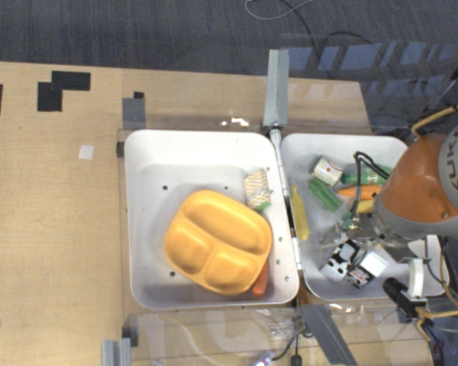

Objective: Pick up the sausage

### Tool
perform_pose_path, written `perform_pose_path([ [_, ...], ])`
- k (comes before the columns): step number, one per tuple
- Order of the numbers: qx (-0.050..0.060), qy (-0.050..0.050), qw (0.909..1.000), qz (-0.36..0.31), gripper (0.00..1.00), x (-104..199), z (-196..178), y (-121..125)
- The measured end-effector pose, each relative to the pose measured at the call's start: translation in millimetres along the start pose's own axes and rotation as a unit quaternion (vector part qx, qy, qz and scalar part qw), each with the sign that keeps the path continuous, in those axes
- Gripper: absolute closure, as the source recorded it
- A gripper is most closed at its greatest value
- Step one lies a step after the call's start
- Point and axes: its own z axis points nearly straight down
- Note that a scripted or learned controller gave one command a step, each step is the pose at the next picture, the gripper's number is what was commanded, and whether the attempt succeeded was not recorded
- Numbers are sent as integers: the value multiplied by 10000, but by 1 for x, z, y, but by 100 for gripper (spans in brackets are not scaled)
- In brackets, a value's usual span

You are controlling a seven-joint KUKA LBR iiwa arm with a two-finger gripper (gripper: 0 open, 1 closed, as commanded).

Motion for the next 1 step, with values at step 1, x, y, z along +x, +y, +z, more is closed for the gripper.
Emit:
perform_pose_path([
  [1, 42, 2, 9977, 672, 0, 53, -95, 84],
])
